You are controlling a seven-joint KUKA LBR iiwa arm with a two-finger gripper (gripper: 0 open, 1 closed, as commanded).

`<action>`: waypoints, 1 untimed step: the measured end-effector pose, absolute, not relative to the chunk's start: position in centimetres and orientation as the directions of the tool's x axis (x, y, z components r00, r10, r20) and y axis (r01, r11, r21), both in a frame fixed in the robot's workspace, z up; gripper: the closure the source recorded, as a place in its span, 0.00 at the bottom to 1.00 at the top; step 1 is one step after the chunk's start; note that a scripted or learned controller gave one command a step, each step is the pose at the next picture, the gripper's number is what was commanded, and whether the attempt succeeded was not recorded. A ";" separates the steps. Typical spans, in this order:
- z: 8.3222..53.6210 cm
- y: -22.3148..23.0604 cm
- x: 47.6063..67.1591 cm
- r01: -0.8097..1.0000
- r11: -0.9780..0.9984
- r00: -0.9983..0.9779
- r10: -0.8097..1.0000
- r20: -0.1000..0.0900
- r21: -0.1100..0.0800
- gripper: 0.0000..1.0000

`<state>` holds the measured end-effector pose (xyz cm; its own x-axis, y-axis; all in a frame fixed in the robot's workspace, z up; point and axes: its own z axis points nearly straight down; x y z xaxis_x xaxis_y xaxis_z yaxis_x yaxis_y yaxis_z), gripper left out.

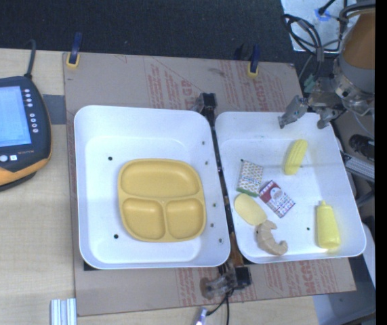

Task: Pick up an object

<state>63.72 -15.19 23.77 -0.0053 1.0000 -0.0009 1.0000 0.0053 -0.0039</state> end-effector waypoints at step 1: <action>9.1 -21.2 62.5 1.000 0.004 -0.004 1.000 0.000 -0.004 0.00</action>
